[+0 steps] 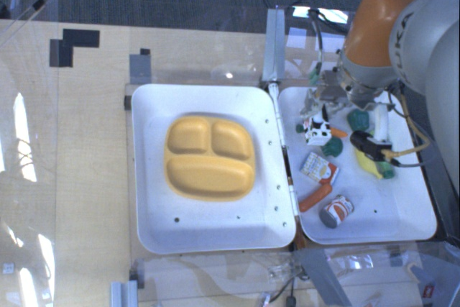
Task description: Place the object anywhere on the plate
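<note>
Camera view looks down on a pale wooden table [79, 176] bearing two shallow white bins. The left bin [147, 219] holds a yellow plate [210, 157] with three compartments, two small ones on its far side and one long one on its near side.

The right bin [410, 216] holds the loose things. Which of them is the task's object cannot be told from the view. A small black-and-white cow toy [316, 131] stands near the bin's far left part, just below the gripper [321, 98]; its long axis seems to run roughly left to right, though it is too small to tell which way it faces. An orange carrot [315, 198] lies with its long axis slanting from the near left up toward the far right, its near end at the bin's left wall. Beside it sit a small printed carton [318, 167], a can [336, 211] lying on its side, a dark green lump [333, 147], and a yellow banana [369, 163].

The gripper hangs over the bin's far left part, and its state cannot be told. All these things lie in the right bin, well apart from the plate.
</note>
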`<state>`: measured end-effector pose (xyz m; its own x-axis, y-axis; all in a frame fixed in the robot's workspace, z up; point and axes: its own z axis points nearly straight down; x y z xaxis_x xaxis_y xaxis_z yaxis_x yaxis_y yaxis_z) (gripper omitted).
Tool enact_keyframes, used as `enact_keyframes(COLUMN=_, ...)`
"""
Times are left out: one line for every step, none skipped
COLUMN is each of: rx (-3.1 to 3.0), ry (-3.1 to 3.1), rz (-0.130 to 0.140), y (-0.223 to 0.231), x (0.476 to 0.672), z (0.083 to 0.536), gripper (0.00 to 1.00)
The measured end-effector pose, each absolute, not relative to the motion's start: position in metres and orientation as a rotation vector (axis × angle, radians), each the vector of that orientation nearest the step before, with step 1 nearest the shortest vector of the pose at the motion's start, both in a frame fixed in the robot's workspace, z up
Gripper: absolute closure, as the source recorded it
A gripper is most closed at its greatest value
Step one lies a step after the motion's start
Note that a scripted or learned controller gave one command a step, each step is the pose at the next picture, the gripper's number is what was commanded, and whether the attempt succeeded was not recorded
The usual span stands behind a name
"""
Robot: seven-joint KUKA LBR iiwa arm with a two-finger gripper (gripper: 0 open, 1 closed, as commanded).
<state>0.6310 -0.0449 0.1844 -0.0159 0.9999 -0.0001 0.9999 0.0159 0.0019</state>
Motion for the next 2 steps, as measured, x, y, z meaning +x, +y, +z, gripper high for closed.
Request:
enact_keyframes(rx=1.695, ry=2.638, rz=0.009, y=0.058, x=0.648, z=0.186, gripper=1.0)
enact_keyframes(rx=1.535, ry=2.737, rz=0.006, y=0.082, x=0.619, z=0.185, gripper=1.0)
